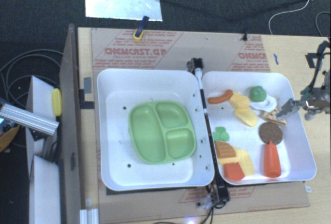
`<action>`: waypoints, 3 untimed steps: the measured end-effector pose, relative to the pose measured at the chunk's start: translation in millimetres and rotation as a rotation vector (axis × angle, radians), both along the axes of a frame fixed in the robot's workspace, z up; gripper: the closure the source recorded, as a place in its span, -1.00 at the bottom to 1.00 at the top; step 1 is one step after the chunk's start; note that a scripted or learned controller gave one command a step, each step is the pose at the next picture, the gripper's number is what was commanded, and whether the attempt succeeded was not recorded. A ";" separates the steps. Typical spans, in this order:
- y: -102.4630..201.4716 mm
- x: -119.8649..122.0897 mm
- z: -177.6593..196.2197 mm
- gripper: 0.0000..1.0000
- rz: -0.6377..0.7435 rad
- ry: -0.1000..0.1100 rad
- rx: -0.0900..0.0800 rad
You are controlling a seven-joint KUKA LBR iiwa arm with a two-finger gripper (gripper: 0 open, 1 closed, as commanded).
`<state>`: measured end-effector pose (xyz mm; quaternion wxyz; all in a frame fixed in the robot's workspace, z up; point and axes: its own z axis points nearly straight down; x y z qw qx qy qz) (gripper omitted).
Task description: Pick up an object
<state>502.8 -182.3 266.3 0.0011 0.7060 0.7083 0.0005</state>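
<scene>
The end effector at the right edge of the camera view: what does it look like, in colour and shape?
The end effector is a grey, metallic piece that narrows to a slim tip over the right bin. Behind it sits a darker, blocky body with a small greenish spot. Thin dark bracket-like parts rise above it. The picture is too coarse to show more detail.

Right bin (297,91) crowded: toy food packed centre to front wall, tight gaps. Left bin (111,88): green tray (162,131) mid-floor, open margins around it.

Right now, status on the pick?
Gripper low at right bin's right edge, holding nothing visible. Toy food clustered beneath, brown disc nearest. Green tray in left bin.
</scene>
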 end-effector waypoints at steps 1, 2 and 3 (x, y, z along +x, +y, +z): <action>-22.9 49.0 -71.7 -1.00 0.000 0.002 -0.001; -0.2 22.6 -164.8 -1.00 -0.001 0.011 0.005; -2.5 26.2 -148.5 1.00 -0.001 -0.001 0.000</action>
